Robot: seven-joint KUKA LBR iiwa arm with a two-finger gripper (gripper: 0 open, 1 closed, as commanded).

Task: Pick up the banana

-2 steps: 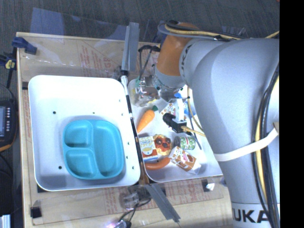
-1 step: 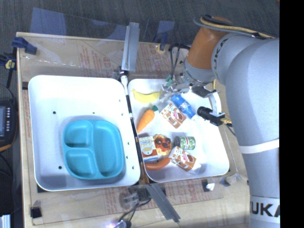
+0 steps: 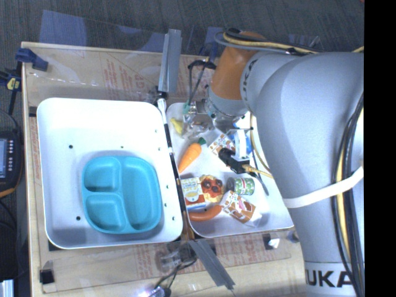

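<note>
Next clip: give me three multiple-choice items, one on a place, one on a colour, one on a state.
1. Where is the divided tray?
A. left bin
B. right bin
C. on the bench outside the bins

2. What colour is that tray?
A. red
B. blue
C. black

3. How does the carrot stand to the hand?
A. clamped in it
B. lying in the bin below it
C. outside both bins

Answers: 1 A, it sits in the left bin. 2 B, it is light blue. 3 B, the carrot lies in the right bin, apart from the hand.
</note>
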